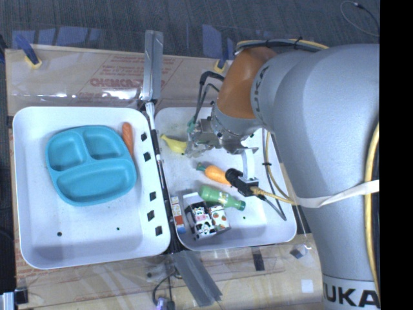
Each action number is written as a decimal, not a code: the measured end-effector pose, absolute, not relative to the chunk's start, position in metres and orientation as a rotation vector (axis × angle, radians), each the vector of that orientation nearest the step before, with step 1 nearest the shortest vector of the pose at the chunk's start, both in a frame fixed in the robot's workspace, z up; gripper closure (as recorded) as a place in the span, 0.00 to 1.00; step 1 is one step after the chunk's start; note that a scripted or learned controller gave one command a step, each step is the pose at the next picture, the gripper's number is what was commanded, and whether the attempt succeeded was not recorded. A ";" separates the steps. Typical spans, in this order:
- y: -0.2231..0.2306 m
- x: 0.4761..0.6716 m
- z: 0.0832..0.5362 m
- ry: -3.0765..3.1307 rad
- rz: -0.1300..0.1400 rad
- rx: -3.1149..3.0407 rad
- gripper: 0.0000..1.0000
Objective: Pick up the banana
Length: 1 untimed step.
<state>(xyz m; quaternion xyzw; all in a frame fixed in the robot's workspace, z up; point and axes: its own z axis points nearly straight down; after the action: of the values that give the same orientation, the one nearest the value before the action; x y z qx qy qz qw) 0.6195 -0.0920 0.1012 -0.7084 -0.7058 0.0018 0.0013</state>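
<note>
- The banana [173, 144] lies in the right bin [274, 228], up in its far-left corner, close beside the divider between the two bins.
- Your gripper [197, 138] sits just to the banana's right, low over the bin floor, with the orange-banded wrist [240, 89] stacked above it.
- The banana's long axis runs from upper left to lower right, so its nearer end points toward the gripper.
- Whether metal touches fruit, you cannot tell; the two look almost in contact, but the hardware blurs together there.
- Whether the claw is released or clenched, you cannot tell either from this angle.
- Judged from here, the coming move is a short shift left, toward the divider, squaring the claw across the banana's width.
- The bin wall and divider crowd that corner, leaving you little room on the far side.
- Nearer the camera lie a carrot [214, 173], a green bottle [221, 197] and a small carton [208, 219], all apart from the banana.
- The left bin [39, 237] holds a blue tray [90, 163] and a second orange piece [128, 135].
</note>
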 end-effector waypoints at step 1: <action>-0.056 0.619 0.205 -1.930 0.003 -2.477 1.00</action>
<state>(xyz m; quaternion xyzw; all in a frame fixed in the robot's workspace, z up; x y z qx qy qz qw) 0.6193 -0.0557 0.2048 -0.7889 -0.6145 0.0008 0.0007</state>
